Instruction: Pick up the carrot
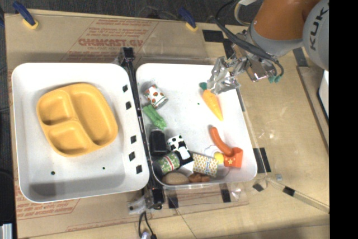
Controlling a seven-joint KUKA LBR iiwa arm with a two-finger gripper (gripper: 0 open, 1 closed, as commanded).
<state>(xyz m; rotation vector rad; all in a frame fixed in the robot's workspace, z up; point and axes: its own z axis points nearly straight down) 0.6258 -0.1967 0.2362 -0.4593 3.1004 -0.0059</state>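
Observation:
The carrot [213,103] is orange with a small green top. It lies in the right bin [184,78] near the far right wall, its tip pointing toward the front. My gripper [224,79] hangs just above and to the right of the carrot's green end. Its fingers stand apart with nothing between them, and the carrot rests on the bin floor.
The left bin [28,176] holds a yellow divided plate [75,118]. In the right bin lie a small can [155,96], a green piece [154,117], a black-and-white toy [180,146], an orange sausage shape [220,141], a red cup [234,158] and several items crowded at the front.

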